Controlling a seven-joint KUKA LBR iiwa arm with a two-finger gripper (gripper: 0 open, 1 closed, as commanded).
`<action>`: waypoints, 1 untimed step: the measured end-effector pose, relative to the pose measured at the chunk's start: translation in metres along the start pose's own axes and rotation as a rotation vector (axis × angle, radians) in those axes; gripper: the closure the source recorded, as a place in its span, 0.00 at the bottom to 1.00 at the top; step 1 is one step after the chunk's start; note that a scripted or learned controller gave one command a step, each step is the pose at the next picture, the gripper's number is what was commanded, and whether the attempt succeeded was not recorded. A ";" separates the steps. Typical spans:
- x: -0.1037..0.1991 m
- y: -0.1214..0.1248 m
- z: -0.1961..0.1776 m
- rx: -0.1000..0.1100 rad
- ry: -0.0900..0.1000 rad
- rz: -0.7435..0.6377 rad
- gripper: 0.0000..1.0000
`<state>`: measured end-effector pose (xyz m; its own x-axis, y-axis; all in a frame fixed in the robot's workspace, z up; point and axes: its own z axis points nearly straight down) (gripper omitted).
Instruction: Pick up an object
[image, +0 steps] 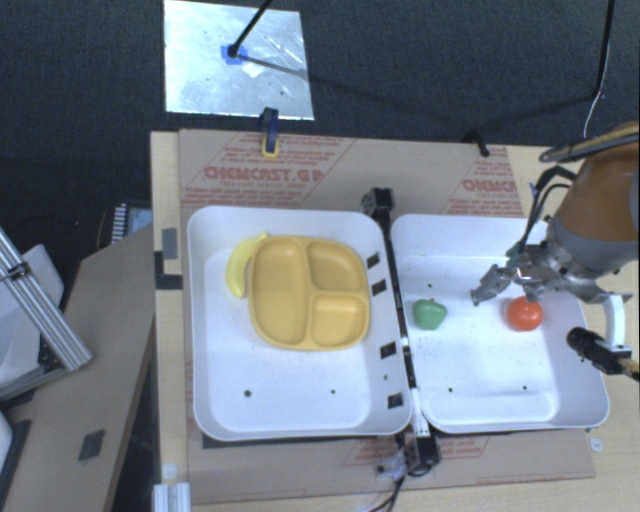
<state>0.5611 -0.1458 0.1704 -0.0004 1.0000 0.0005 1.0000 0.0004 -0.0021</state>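
Red tomato (524, 314) round, stem upward, tool (508, 281) just above it

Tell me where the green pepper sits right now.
The green pepper lies in the right bin, near its left wall, left of the red tomato and the hand.

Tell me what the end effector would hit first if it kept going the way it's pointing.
Probably the green pepper: the end effector points left, toward it. Height is unclear, so it might pass above.
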 end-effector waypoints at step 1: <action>0.006 0.003 0.044 0.001 0.001 0.000 0.00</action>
<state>0.5637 -0.1401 0.1268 -0.0006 1.0000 0.0011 1.0000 0.0006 -0.0028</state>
